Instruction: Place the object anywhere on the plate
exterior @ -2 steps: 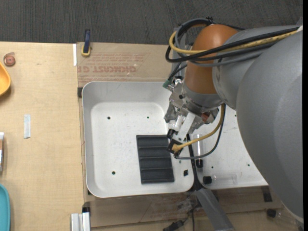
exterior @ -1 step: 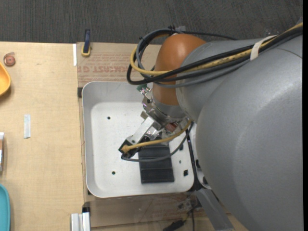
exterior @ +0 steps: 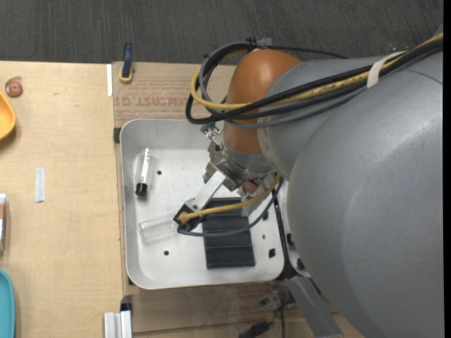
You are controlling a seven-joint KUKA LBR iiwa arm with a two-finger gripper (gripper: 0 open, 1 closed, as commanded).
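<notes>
Item: pincer (exterior: 229, 248), dark, poised low over the right half of the shallow white bin (exterior: 134, 259). Whether it is released or clenched cannot be told, and nothing is seen held in it.

Hazards:
- A round tube may roll off under a glancing approach.
- A transparent body gives a poor target, so the close could land on air.
- The clear flat plastic piece (exterior: 156, 229), nearer the pincer, could be taken by mistake.
- The carry is long. The only plate-like thing is an orange curved dish (exterior: 5, 122), cut off at the far left edge of the desk (exterior: 63, 245) – identity uncertain.

Likely task's thing: clear cylindrical tube with a black cap (exterior: 143, 172). It lies flat in the bin's left part, cap toward the near side, well apart from the pincer – slim, smooth, glossy.
</notes>
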